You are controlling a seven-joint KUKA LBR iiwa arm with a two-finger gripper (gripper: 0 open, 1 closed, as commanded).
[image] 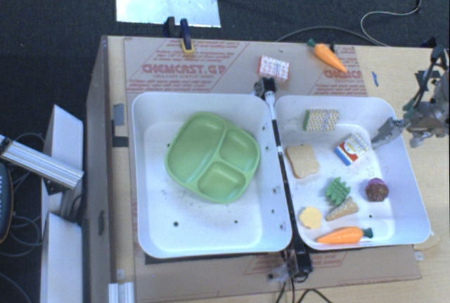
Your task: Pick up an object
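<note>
Nearest the lens: orange carrot along right bin front wall. Left bin holds green divided plate. Right bin: toast slice, yellow round, green leafy piece, red-white carton, dark purple ball. Gripper over the bin's far right rim, nothing between fingers; open or closed: cannot tell.
</note>
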